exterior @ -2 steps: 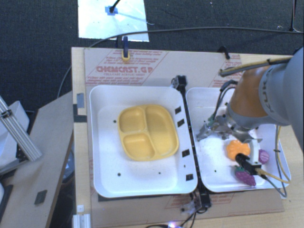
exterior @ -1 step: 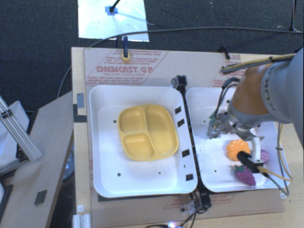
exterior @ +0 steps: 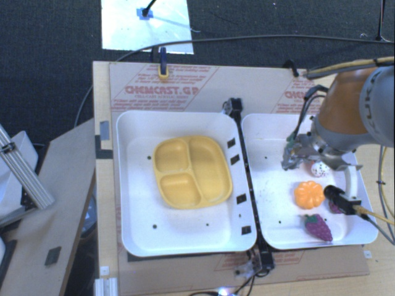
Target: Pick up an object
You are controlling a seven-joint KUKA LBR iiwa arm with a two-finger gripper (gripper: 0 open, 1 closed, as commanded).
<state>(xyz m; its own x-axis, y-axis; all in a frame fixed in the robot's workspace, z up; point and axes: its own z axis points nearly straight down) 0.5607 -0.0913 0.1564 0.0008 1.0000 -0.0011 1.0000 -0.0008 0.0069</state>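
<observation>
Likely light, hard and slick: pumpkin (exterior: 308, 194) in right bin (exterior: 271, 227), between egg (exterior: 319, 169) and grapes (exterior: 316, 227), best pinched across its ribbed middle; gripper (exterior: 294, 156) low near egg, nothing seen between jaws, spread impossible to tell.

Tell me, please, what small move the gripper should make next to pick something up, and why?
Probably a short shift toward the orange pumpkin, then down. The gripper sits in the right bin with nothing seen between its fingers, and the pumpkin lies close below it in this view, apart from the purple grapes.
</observation>
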